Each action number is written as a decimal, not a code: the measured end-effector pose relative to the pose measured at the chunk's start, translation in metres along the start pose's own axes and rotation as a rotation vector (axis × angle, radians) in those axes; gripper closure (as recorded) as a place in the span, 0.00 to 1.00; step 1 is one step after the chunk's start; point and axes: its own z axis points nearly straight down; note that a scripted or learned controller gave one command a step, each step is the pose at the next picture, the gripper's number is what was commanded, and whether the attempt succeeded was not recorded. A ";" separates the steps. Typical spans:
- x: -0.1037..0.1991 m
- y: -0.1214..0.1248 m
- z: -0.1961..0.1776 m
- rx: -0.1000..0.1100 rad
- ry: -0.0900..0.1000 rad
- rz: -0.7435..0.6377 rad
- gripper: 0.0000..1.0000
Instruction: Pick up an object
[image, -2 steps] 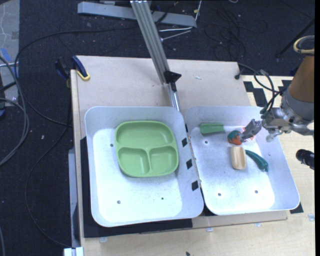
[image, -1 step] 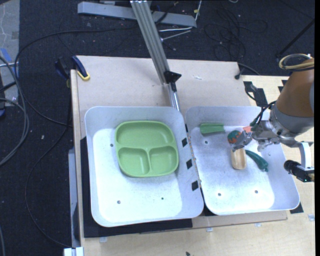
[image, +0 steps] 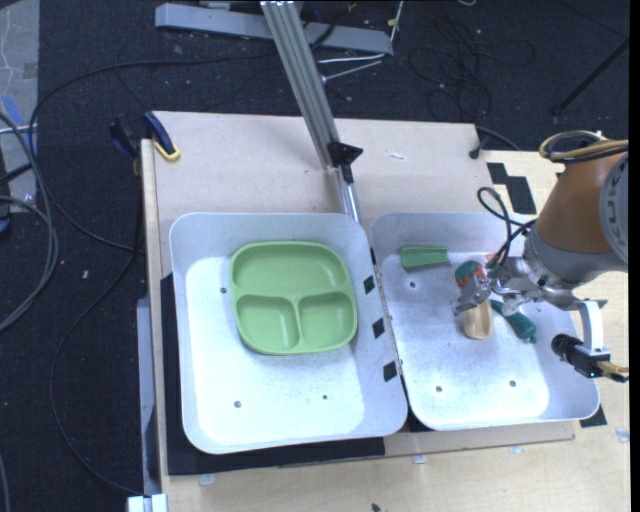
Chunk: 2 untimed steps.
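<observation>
Two shallow white bins are seen side by side on the table. The left bin carries a green divided plate with three compartments, set toward the bin's 12 o'clock half and lying flat.

The right bin holds a small cluster of objects toward its 2 o'clock area. A green flat piece lies near the bin's 11 o'clock edge, well apart from the plate. A tan rounded object stands near the bin's centre, slightly to 1 o'clock. A small teal and orange object is seen just at 12 o'clock of the tan object. A teal piece lies at 3 o'clock of the tan object, just beside it.

The arm is seen entering from 3 o'clock, its orange band above the grey wrist. The hand is positioned low over the cluster, directly at 12 o'clock of the tan object and close to touching it. Whether the hand's grasping parts are apart or together cannot be told; the metal parts and cables there are too cluttered. No object is seen clamped in the hand.

A slanted aluminium post crosses the table from 12 o'clock down to the gap between the bins.
</observation>
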 end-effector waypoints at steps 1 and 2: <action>0.000 0.001 0.027 -0.006 -0.002 0.000 0.00; -0.001 0.002 0.015 -0.010 -0.004 0.000 1.00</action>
